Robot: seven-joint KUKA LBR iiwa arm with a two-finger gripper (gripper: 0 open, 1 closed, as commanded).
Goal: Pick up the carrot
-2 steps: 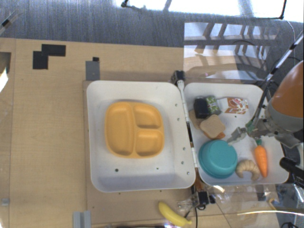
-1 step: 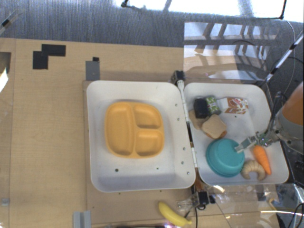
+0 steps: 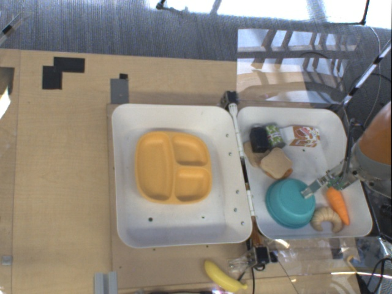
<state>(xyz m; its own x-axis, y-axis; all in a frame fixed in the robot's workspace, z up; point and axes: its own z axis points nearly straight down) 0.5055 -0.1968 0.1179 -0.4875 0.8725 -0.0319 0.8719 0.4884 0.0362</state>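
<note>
You have the carrot point(image 3: 338, 204) lying just right of and below the jaws point(image 3: 323, 183), leafy end nearest them, long axis running away down-right; I cannot tell their state.

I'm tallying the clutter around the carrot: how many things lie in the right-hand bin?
6. The carrot by the right wall, a croissant below it, a teal bowl, a bread slice, a dark can and a small carton at the top. More may be hidden.
</note>
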